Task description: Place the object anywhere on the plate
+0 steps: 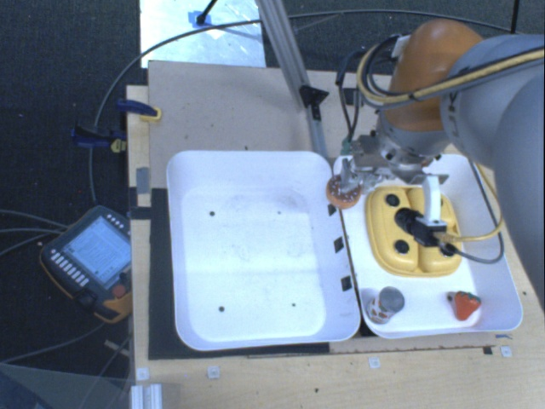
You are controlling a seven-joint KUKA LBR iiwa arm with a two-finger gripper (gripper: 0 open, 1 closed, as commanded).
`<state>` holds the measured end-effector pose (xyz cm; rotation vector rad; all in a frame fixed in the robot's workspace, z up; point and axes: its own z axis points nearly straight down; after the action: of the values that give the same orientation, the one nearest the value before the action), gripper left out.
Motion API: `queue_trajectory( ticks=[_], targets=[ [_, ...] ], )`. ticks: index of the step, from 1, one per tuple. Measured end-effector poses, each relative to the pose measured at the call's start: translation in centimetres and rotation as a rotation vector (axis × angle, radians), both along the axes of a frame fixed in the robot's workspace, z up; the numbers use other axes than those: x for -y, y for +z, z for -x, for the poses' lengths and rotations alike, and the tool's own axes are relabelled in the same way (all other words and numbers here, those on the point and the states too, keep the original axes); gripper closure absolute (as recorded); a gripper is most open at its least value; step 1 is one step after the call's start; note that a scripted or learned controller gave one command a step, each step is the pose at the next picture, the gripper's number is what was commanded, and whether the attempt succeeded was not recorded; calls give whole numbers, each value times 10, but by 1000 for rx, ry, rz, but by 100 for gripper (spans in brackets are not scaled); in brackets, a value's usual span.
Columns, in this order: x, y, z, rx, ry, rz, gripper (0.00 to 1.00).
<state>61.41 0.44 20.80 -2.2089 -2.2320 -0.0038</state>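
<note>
The small brown round object (342, 195) sits over the seam between the two bins, at the far left corner of the right bin (498, 309). It is directly under the gripper (345, 180), and from this angle it cannot be told how wide the gripper stands or whether it truly has hold of the object. The yellow plate (393, 250) lies just to the right and slightly nearer. A good move would likely be a short carry rightward, high enough to clear the plate's raised rim, with the release over its broad middle.
</note>
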Motion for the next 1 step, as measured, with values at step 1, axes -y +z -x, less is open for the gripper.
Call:
queue_trajectory(
  ticks=[1],
  targets=[
    [-45,2,-1,1,0,0,100]
  ],
)
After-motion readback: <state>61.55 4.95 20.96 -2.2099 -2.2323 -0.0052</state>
